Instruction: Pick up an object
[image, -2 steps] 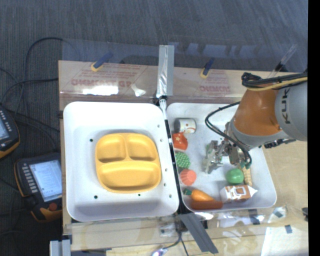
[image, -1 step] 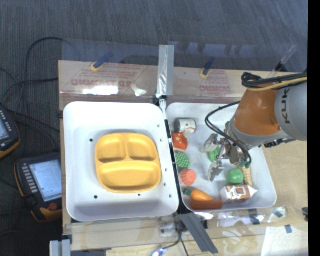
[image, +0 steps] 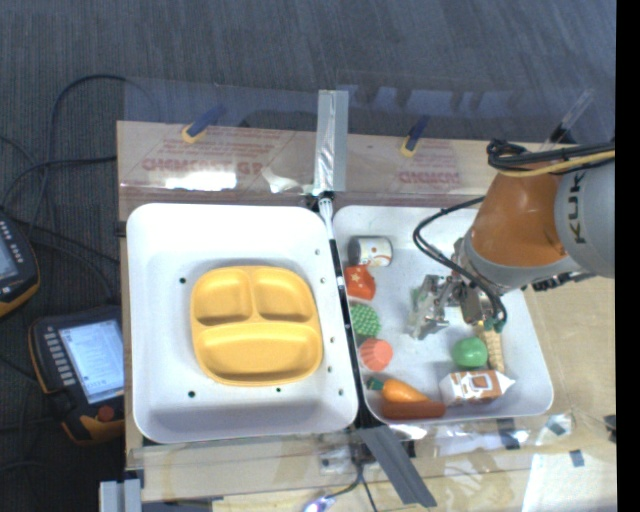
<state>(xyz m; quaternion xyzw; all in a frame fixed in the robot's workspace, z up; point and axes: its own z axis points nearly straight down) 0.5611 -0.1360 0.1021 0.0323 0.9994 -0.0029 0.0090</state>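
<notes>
At the far left, off the bench, you have a black handheld pendant with a lit grey screen (image: 82, 360) lying on the dark floor, with black cables trailing above it. Moving onto the bench, the left shallow white plastic bin (image: 160, 250) carries a yellow moulded tray with three compartments (image: 257, 324), sitting flat near the bin's middle. A strip of silver tape (image: 331, 135) runs up from where the two bins meet. In the right shallow white plastic bin (image: 535, 385), you will see a row of small items along its left wall: a small white cup-like piece with a dark end (image: 369, 250) at the top, a red toy piece (image: 359, 283) just below it, a green knobbly ball (image: 365, 320) below that, then a pinkish-red rounded toy (image: 376, 353), and an orange toy carrot with a green top (image: 405, 397) lying flat along the near wall. Further right, the metal two-finger gripper (image: 430, 318) hangs low over the bare middle of this bin; its fingers are seen from above and blurred together, so you cannot tell whether they are apart or closed, and nothing is visibly clamped between them. Just right of it sits a green round toy fruit (image: 469, 351), beside a pale yellow corn-like piece (image: 494, 347), with a small white and brown carton (image: 476, 386) near the bin's front corner. The orange band of the arm (image: 515, 225) reaches in from the right.
</notes>
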